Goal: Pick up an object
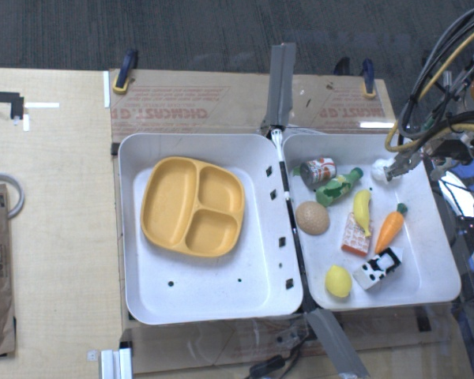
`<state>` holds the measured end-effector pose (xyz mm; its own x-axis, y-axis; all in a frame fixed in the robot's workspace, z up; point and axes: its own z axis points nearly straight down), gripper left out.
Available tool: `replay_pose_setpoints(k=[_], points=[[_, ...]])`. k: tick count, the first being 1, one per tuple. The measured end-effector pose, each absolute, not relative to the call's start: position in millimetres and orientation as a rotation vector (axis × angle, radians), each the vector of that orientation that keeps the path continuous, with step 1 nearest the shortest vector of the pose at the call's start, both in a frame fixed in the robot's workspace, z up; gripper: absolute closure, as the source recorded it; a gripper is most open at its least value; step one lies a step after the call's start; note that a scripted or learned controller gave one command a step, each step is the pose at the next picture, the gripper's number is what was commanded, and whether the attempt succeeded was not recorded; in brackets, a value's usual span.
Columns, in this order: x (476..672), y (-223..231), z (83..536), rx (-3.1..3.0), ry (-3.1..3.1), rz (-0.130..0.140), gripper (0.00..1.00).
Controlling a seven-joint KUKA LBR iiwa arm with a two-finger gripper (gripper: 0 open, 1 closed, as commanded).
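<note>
Gripper hovers at the right bin's far right edge; whether it is parted or closed I cannot tell. Carrot lies nearest, just beside the banana; best to descend straight over the carrot's middle, closing across its narrow width, clear of the banana.

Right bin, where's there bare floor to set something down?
In the right bin, bare floor lies at its near right corner beyond the toy cow, and along the far wall above the can. The middle is crowded: egg, banana, carrot, lemon.
</note>
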<state>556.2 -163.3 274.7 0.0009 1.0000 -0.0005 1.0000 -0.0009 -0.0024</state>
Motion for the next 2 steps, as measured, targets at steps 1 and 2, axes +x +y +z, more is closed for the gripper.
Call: replay_pose_setpoints(k=[1,2], points=[[519.7,-214.8,188.5,-2.290,-2.149,0.004,0.00],[567.2,-213.0,138.7,-2.299,-2.140,0.004,0.00]])
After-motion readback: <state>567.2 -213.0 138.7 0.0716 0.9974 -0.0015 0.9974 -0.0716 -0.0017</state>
